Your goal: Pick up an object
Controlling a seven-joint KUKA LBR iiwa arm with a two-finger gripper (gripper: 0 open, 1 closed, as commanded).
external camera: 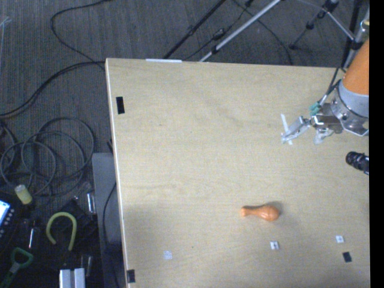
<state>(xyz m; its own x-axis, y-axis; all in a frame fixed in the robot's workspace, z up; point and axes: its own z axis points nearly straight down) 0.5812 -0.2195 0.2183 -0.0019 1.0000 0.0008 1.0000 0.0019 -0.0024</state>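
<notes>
A small orange object (261, 212), shaped like a gourd with a narrow neck pointing left, lies on its side on the light wooden benchtop (198, 155), toward the front. My gripper (287, 131) hovers over the right part of the bench, well behind the orange object and slightly to its right. Its pale fingers (284, 122) point left and stand open with nothing between them. The grey wrist with its orange band (359, 74) enters from the right edge.
A black dark part (357, 159) pokes in at the right edge below the wrist. Small square markers (274, 245) dot the front right, and a black tag (120, 105) sits at the back left. Cables (48, 155) and tools lie on the floor to the left.
</notes>
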